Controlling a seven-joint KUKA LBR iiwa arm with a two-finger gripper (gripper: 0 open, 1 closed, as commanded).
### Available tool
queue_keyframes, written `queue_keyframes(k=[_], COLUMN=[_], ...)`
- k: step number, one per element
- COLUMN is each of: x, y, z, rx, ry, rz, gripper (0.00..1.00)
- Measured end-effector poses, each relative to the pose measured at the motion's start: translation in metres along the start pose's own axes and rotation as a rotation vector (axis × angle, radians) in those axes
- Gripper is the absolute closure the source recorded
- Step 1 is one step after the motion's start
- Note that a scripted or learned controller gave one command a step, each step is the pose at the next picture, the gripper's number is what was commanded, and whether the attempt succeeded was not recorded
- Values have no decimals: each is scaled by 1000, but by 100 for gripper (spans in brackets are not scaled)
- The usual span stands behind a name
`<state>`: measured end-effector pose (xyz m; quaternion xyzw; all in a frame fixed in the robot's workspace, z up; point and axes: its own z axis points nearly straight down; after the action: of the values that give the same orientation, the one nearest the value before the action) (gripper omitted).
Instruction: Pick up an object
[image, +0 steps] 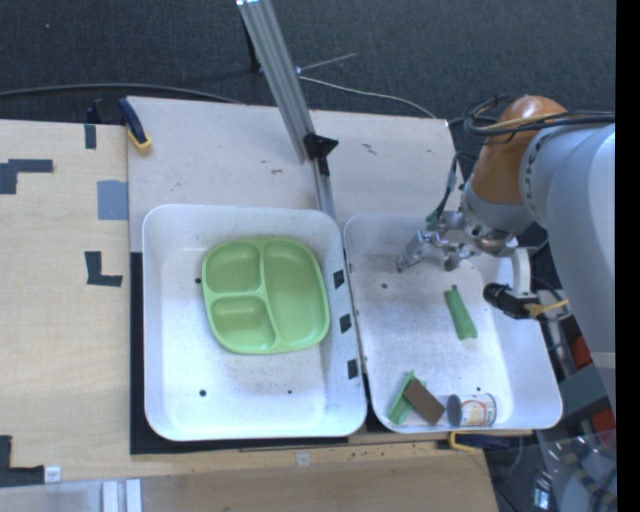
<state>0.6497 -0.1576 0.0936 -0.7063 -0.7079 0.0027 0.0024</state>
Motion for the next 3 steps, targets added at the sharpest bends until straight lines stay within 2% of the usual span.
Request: queue_keyframes(k=[1,2,3], x=[0,3,3], y=[2,1,9], z=[-14,-57,-118], rx=[-5,-10,-13], ry=[-1,0,-1], rz=[-2,0,0], gripper=[100,100,100])
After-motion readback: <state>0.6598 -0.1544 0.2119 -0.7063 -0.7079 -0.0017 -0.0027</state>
